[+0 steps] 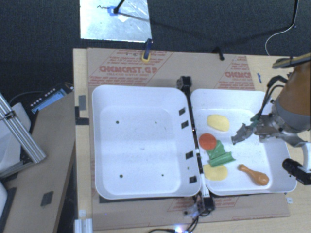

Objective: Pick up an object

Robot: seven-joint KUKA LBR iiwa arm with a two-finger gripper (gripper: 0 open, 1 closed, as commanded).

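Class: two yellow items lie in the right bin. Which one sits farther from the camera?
The upper yellow piece, above the red round item. The other yellow piece lies near the bin's front edge, just below the green item.

Two white bins (pixel 141 98) are looking like smooth glossy plastic; the board (pixel 126 64) beneath is showing matt printed cardboard.

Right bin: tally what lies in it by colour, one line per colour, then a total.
Yellow: 2, one piece near the back and one at the front
Red: 1, a round piece
Green: 1, a long piece
Orange-brown: 1, a drumstick shape
Total: 5, all in the right bin
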